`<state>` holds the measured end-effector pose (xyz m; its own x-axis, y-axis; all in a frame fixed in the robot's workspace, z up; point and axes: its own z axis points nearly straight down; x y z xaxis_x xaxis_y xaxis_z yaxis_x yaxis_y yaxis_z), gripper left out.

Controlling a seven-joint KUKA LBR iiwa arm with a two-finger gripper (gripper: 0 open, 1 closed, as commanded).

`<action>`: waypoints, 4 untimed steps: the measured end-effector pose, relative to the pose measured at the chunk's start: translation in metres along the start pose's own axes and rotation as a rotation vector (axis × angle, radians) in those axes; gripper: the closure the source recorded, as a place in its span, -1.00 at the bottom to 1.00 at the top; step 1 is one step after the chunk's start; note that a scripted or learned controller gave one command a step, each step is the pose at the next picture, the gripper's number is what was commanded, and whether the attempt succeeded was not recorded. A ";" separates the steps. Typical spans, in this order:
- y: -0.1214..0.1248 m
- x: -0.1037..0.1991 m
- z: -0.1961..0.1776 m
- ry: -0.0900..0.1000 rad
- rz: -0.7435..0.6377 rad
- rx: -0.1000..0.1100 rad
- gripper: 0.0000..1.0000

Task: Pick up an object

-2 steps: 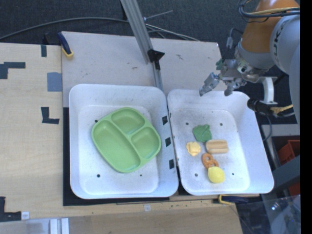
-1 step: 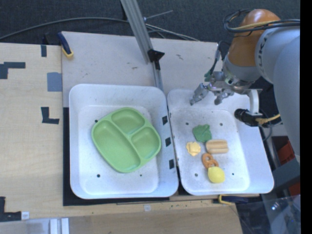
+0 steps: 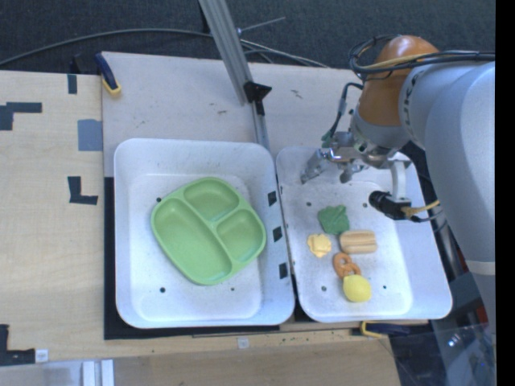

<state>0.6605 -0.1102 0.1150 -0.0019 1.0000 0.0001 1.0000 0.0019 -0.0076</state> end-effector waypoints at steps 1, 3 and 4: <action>0.001 0.000 -0.014 -0.001 -0.001 -0.005 1.00; 0.012 0.007 -0.132 -0.001 0.000 -0.012 1.00; 0.013 0.007 -0.185 -0.001 0.000 -0.013 1.00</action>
<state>0.6749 -0.1029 0.2998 -0.0022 1.0000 -0.0008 1.0000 0.0022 0.0057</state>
